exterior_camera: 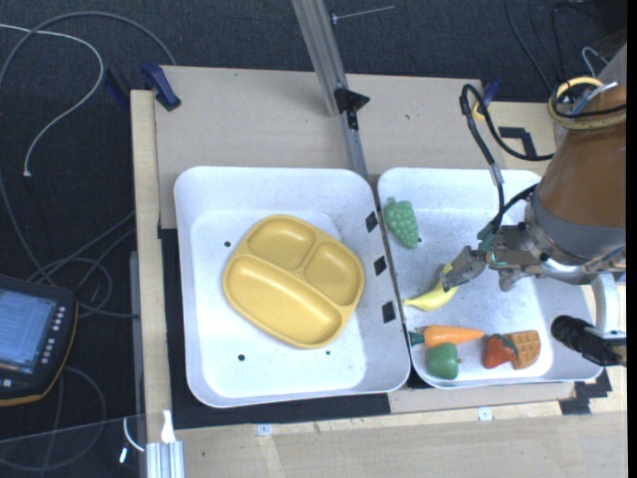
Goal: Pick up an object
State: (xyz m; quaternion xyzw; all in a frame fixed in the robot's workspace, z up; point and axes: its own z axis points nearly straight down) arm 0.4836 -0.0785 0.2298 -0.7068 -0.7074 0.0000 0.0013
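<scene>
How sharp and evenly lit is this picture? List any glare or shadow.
Camera view: even, soft light; the tray and grapes look sharp; no strong glare on the bins; faint shadow under the end effector; the floor is dark.

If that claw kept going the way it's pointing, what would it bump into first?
Probably the yellow banana: the gripper points down-left, and its tip sits right beside it. Height is hard to judge from above.

No readable text for you here.

You can make out no word, number, brand or sign on either white bin (pixel 199 267), on the yellow divided plate (pixel 294 280) or on the toy foods. The handheld pendant (pixel 28 339) at the left edge shows you a lit blue screen, but whatever it displays is too small and blurred to read.
</scene>
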